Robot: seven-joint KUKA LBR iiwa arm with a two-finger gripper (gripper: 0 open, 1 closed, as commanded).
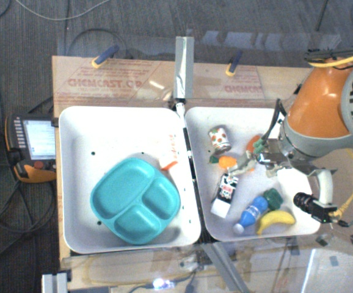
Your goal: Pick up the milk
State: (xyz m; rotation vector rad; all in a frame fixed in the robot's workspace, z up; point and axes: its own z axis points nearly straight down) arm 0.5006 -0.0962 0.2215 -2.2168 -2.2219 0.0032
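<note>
The milk (pixel 224 195) is a small white carton with black patches. It lies on its side in the right bin (pixel 298 179), near that bin's left wall, its long axis running from upper right to lower left. My gripper (pixel 246 163) hangs low over the middle of the right bin, just above and to the right of the carton's upper end. Nothing is visibly held in it. The grey and orange arm (pixel 323 112) covers the bin's right part.
Around the milk lie an orange piece (pixel 227 162), a printed can (pixel 219 138), a blue bottle (pixel 250 213), a banana (pixel 276 220) and a green object (pixel 273 197). The left bin (pixel 79 133) holds a teal divided plate (pixel 135 201) and a small orange bit (pixel 169 165).
</note>
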